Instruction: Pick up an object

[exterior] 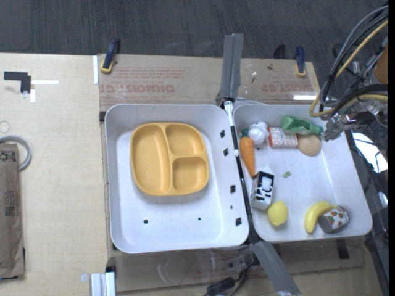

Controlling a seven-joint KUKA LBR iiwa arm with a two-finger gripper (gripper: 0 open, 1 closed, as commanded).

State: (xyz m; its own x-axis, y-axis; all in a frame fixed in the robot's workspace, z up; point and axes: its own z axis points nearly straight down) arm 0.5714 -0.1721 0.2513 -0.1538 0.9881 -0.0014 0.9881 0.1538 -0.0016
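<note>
Hovering at the right bin [361,184]'s upper right rim, the gripper [336,127] sits beside the potato [310,145]; its state I cannot tell.

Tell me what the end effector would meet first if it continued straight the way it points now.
Probably the potato: the end effector points left and down toward it, near the right bin's back edge. Its height is unclear from above.
</note>
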